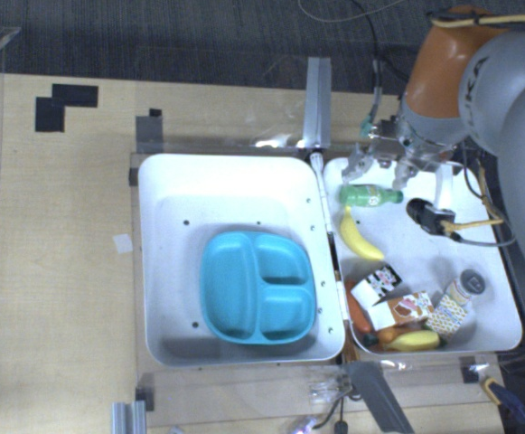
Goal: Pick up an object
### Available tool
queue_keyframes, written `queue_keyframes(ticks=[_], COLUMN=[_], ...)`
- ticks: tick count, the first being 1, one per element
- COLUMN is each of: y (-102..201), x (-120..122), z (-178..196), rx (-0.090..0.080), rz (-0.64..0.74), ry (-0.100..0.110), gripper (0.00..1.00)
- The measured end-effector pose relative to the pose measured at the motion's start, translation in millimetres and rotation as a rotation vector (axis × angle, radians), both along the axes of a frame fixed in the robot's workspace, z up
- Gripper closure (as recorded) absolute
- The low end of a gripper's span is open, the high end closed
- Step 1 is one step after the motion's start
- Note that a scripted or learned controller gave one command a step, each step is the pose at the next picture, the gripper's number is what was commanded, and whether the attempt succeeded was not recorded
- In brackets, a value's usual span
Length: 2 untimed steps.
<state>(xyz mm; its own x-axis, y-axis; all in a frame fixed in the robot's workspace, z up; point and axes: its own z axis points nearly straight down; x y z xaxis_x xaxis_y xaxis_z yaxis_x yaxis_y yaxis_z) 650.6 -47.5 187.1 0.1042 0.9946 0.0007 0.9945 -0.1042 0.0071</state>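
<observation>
The two-finger gripper (381, 164) hangs over the right white bin's (497, 328) far left corner, just above a green plastic bottle (369, 195); its jaws stand apart, holding nothing.

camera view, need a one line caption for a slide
Gripper hovers over a green bottle in the right bin; blue tray sits in the left bin.

A blue divided tray (258, 287) lies in the left white bin (167, 188), apparently flat.
</observation>
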Motion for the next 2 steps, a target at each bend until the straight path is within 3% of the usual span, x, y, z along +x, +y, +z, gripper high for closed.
queue_keyframes(ticks=[1,2], y=[-36,-47], x=[-39,-81], z=[-71,-97], rx=[0.001,-0.002], rz=[-0.128,-0.021], ry=[0.001,-0.009], gripper=[0.0,0.0])
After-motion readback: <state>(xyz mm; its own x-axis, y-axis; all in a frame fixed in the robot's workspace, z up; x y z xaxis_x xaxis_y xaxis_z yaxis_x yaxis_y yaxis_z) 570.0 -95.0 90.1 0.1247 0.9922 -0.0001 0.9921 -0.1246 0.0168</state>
